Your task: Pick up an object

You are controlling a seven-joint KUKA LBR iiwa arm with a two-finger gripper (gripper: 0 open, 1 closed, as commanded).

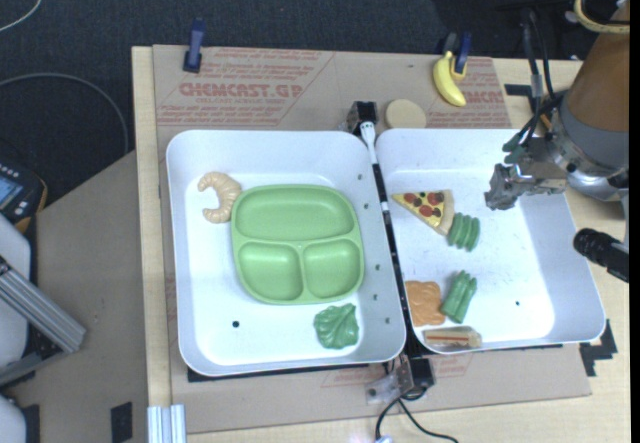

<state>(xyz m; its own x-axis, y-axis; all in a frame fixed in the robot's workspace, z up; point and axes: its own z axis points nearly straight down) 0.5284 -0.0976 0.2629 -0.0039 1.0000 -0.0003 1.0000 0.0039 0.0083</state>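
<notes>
In the right bin (560, 261) lie a pizza slice (424, 208), a green pickle (464, 231) just right of it, a second green piece (459, 295), an orange toast-like piece (425, 302) and a tan sandwich piece (451, 337) at the front rim. My gripper (503, 189) hangs over the bin's upper right part, to the right of the pizza slice and apart from it. Nothing shows between its fingers.
The left bin (195, 231) holds a green divided plate (297, 242), a croissant (220, 195) and a green leafy piece (337, 325). A banana (449, 81) and a tan disc (405, 114) lie on the cardboard behind the bins. The arm fills the right edge.
</notes>
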